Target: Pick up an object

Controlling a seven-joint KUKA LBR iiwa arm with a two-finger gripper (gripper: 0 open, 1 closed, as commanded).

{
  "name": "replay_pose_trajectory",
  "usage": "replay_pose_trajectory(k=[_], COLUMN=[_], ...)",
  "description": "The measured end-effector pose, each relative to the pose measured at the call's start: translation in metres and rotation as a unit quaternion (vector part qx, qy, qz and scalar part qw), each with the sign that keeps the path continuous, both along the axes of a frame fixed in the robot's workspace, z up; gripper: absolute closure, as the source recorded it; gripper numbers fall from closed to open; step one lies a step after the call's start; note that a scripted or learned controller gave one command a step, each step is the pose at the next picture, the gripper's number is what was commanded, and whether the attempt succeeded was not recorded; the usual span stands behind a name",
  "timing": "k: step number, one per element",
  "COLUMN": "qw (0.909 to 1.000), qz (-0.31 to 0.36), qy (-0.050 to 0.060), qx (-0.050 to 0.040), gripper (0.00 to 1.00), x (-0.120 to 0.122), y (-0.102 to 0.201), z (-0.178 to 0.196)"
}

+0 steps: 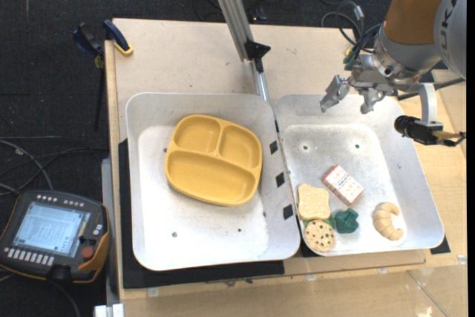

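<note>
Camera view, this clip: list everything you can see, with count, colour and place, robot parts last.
bins: two, white, side by side on the bench
divided plate: one, yellow, left bin
small box: one, red and white, right bin
bread slice: one, tan, right bin near its front
cookie: one, speckled, front edge of right bin
green item: one, beside the cookie
croissant: one, pale brown, front right of right bin
pendant: one, grey, floor at left
arm: one, orange and grey, at right
pincer: one, open, above the right bin's far edge
</note>
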State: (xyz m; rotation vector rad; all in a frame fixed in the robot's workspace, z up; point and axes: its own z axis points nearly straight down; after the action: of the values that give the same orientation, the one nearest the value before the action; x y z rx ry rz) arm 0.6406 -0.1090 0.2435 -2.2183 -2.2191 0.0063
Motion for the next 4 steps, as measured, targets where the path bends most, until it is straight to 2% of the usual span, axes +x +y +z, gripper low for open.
replay_pose_trajectory(k=[2,3,4], qw=[1.0000,1.0000,1.0000], qz=[0.000,0.000,-0.001], qy=[0.001,-0.004,-0.006], qx=[0.0003,-0.0004,-0.0009], gripper=[0.00,1.00,1.00], x=[-0.001,0.002,0.001], y=[0.002,0.002,-0.008], z=[-0.129,-0.114,-0.058])
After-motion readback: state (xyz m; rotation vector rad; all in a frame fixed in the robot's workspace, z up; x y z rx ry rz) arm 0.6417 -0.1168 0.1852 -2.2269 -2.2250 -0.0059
